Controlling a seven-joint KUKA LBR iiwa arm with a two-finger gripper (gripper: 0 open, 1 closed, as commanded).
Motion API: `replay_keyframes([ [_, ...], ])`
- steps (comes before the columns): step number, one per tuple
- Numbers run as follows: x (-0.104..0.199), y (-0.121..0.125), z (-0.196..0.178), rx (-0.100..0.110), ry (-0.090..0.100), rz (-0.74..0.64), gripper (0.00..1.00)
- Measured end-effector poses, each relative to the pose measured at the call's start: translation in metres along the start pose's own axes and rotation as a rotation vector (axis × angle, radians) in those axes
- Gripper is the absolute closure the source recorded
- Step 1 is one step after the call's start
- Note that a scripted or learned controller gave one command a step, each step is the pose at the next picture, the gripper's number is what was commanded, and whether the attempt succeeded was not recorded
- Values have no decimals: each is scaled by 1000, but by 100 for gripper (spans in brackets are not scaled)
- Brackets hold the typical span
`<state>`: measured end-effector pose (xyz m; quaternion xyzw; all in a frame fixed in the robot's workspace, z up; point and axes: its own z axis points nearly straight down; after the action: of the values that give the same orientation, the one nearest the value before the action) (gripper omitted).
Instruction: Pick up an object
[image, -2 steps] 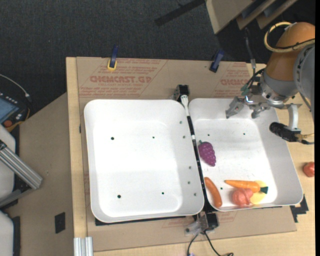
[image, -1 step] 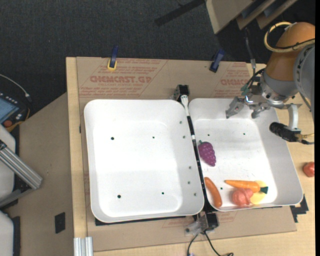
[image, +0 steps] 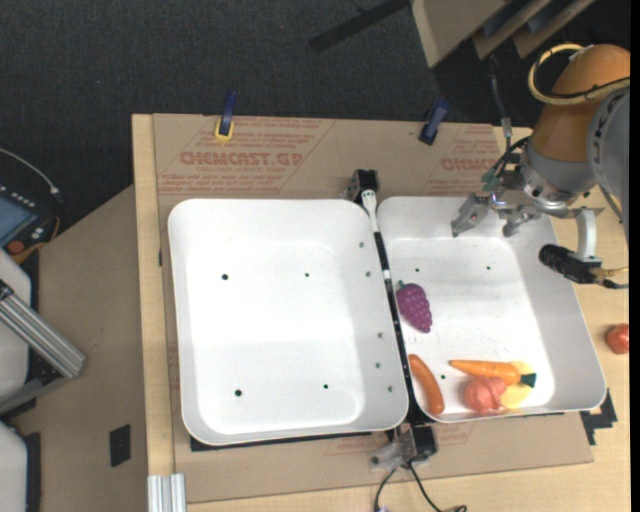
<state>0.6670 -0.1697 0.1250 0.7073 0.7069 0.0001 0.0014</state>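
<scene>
You see the gripper (image: 487, 221) hovering with its jaws apart and holding nothing over the far end of the right bin (image: 560, 330), so the reach is just beginning and the next move must descend toward the grapes (image: 415, 306) mid-bin.

Single fixed camera, high above cardboard-covered bench (image: 300, 150), looking down at a slant. Both shallow white plastic bins (image: 270, 320) fully framed, moderately distant. Grey-and-orange arm (image: 575, 110) entering from right.

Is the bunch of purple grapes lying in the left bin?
No, the grapes lie in the right bin, near the divider.
</scene>
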Motion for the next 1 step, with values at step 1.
replay_keyframes([
  [1,0,0,0,0,0,0,0],
])
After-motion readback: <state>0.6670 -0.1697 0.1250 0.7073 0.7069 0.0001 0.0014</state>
